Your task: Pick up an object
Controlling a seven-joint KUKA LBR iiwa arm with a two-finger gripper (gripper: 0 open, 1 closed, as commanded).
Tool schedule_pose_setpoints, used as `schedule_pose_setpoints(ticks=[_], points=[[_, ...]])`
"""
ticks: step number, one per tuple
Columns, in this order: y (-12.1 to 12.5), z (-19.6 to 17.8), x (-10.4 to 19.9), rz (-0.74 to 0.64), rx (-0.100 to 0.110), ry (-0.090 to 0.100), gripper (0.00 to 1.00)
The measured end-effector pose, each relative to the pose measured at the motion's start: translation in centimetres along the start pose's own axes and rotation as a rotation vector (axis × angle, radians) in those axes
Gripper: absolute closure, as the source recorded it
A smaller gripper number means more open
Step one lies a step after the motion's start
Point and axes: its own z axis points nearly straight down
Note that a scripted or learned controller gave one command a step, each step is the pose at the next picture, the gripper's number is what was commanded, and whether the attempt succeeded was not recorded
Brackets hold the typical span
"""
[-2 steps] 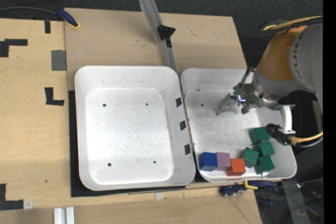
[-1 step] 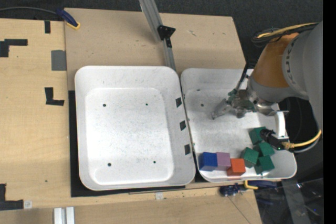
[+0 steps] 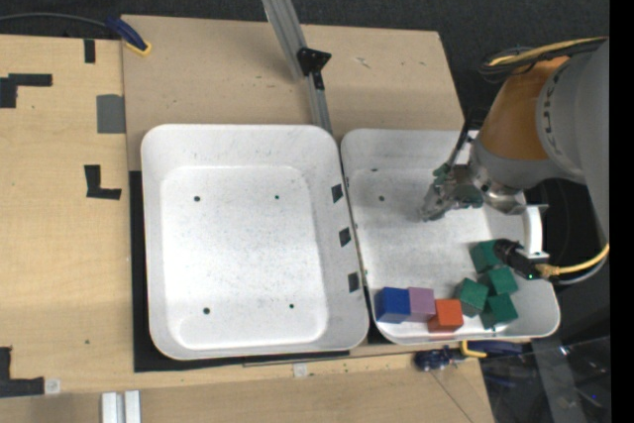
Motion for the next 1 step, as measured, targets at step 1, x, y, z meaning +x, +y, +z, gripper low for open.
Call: schedule_pose_setpoints(ticks=[1], points=[[0.30, -4.65, 0.90, 0.001, -0.006, 0.000, 1.00]])
